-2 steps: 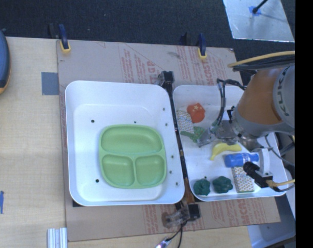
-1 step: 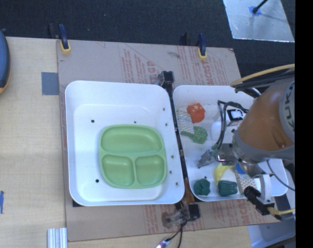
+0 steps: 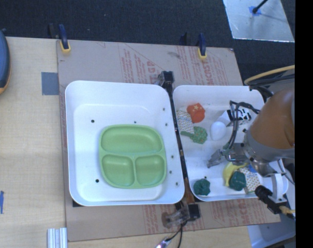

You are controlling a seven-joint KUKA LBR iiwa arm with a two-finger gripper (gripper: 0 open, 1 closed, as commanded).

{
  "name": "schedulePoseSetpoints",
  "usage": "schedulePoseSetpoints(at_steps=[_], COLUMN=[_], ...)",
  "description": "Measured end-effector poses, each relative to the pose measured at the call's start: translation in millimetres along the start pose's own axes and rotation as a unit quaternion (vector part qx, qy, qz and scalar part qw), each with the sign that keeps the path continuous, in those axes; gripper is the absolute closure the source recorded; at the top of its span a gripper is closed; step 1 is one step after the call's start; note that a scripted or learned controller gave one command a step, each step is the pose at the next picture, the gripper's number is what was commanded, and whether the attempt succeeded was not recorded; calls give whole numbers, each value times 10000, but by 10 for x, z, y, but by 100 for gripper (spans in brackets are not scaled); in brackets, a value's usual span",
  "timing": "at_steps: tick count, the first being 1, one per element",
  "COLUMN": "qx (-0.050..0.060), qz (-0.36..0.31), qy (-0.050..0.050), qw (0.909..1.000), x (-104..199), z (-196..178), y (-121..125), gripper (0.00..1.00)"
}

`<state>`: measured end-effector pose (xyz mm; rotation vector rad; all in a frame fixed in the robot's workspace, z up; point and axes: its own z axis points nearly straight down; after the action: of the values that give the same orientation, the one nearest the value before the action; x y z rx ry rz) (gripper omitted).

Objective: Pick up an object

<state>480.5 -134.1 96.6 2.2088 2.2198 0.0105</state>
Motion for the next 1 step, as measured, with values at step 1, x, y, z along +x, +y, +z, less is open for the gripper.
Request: schedulePoseSetpoints(at_steps=[1], qx=[22], qz=[-7], qy=[-9], qw=[10000], x=[-392], z=[46], y=[1060], gripper=[0])
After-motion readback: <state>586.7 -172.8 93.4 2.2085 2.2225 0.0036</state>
